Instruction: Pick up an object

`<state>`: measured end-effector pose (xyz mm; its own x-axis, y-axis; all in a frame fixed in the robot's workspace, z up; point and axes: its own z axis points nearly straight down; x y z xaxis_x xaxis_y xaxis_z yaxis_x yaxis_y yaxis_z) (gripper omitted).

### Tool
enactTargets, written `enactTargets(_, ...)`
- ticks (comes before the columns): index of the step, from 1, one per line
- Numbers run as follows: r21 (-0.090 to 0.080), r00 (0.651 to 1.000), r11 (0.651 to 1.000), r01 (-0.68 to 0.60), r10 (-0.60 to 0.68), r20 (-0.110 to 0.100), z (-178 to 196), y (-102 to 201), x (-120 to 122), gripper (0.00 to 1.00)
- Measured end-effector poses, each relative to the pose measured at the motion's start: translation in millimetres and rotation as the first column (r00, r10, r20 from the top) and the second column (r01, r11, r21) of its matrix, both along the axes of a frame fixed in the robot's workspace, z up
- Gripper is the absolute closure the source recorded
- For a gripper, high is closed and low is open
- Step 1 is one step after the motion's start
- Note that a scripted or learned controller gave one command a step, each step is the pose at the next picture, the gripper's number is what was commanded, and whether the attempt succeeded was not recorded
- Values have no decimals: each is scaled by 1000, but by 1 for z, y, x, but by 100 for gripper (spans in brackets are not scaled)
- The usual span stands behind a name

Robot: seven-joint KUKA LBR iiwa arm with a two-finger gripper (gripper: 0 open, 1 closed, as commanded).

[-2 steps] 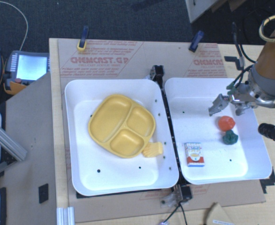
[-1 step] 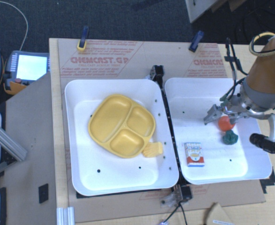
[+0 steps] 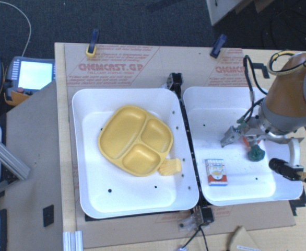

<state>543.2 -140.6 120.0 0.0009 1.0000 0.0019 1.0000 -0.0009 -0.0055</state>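
1. Fingers (image 3: 229,137) look spread apart with nothing seen between them. The gripper (image 3: 242,139) sits low in the right bin (image 3: 236,195), mid-bin toward its right side.
2. Nearest candidate is the green piece (image 3: 256,153), just beside the gripper on its near-right side. It is small and roundish with no clear long axis. Whether it touches a fingertip cannot be told.
3. Second candidate is the box (image 3: 215,172), in the same bin, near the gripper and toward the near-left of it. It lies flat, apart from the bin walls. Its long axis runs front to back in the view.
4. Judgement: the green piece calls for the shorter move, a small shift near-right and then a close. The box would need a longer shift and the fingers set across its short side.
5. The left bin (image 3: 90,192) holds a yellow plate (image 3: 136,139) with three compartments. A small yellow bit (image 3: 169,166) touches the plate's near-right edge. Both are well apart from the gripper, across the divider between the bins.
6. Single arm, so no nearer-arm choice.
7. Writing: the brown board (image 3: 64,140) under the bins carries red print reading "CHEMCAST", repeated behind the right bin but partly hidden there. The box face is red, white and blue, with print too small to read.
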Motion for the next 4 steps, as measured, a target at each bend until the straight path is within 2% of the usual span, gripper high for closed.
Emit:
enactTargets(1, -2, 1000, 1000, 0, 0, 6, 13, 0, 1, 100)
enactTargets(3, -4, 1000, 1000, -2, 2, 11, 104, -1, 4, 100)
enactTargets(4, 0, 1000, 1000, -6, 6, 4, 107, 62, -3, 100)
